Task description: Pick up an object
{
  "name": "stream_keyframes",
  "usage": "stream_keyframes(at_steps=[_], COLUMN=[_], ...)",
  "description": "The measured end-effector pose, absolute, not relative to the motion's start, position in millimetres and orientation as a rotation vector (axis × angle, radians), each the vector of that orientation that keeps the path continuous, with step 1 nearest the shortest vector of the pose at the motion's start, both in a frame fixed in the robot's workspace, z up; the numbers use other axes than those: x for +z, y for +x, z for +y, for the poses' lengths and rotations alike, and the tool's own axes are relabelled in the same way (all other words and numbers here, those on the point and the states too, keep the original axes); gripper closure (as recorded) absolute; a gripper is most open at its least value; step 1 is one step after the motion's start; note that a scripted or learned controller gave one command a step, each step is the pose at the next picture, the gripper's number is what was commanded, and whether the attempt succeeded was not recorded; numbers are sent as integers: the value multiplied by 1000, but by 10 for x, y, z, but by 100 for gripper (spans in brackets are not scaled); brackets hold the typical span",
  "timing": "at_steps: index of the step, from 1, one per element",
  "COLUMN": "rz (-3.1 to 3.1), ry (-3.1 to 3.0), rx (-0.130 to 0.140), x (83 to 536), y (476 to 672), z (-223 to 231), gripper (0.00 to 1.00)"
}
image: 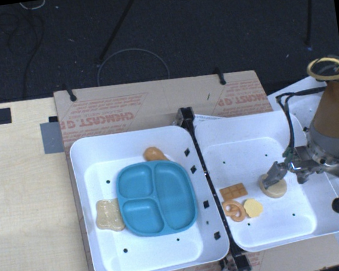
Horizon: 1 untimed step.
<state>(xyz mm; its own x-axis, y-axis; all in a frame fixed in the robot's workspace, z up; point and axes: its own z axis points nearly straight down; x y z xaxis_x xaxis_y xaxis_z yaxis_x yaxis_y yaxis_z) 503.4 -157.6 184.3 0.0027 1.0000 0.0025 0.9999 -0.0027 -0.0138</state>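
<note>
In the right bin (279, 235) lie a brown waffle square (233, 191), a pretzel (234, 210), a yellow round piece (253, 207) and a tan round piece (274, 188). My gripper (275, 174) reaches in from the right and hangs right over the tan round piece, at or just above it. The left bin (92, 168) holds a blue divided plate (155, 197), an orange-brown bread roll (154, 154) behind the plate and a pale toast-like piece (109, 215) to its left.
The arm's orange band and grey wrist (334, 119) stand over the right bin's right side, with a black cable (290, 129) looping beside them. A black clamp bar (202, 177) runs between the bins. Cardboard (152, 106) lies under both bins.
</note>
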Motion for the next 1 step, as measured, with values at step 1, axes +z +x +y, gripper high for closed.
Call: stream_keyframes(at_steps=[1], rz=[-2220], ry=[-2221], rx=[2], x=[1900], y=[5064], z=[-1579], gripper=[0])
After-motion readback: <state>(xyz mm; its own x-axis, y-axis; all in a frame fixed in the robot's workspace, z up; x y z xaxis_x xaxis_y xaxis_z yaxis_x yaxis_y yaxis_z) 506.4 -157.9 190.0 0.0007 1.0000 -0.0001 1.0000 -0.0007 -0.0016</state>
